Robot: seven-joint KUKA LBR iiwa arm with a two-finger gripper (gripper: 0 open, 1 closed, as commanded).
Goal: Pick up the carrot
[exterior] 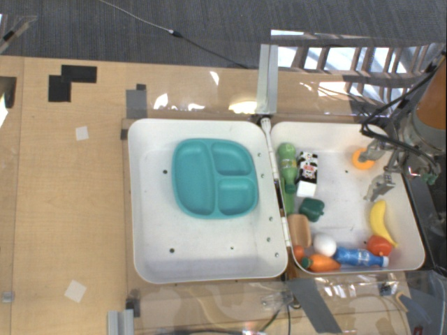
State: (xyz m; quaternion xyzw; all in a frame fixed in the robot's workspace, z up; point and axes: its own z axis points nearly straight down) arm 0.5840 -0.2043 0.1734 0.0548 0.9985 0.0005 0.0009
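Note:
The carrot (322, 262) is a small orange piece lying at the front edge of the right bin (335, 142), just left of a blue bottle (360, 258) and below a white egg (325, 244). My gripper (382, 185) hangs over the right side of the same bin, above the banana (379, 220). It is well back and to the right of the carrot and apart from it. Nothing shows in its grasp.
The right bin also holds an orange ring (363, 159), a red tomato (379, 245), a green pepper (311, 208), a cow-print carton (307, 167), a green cucumber (286, 158) and a tan block (299, 229). A teal divided plate (214, 177) lies in the left bin (154, 243).

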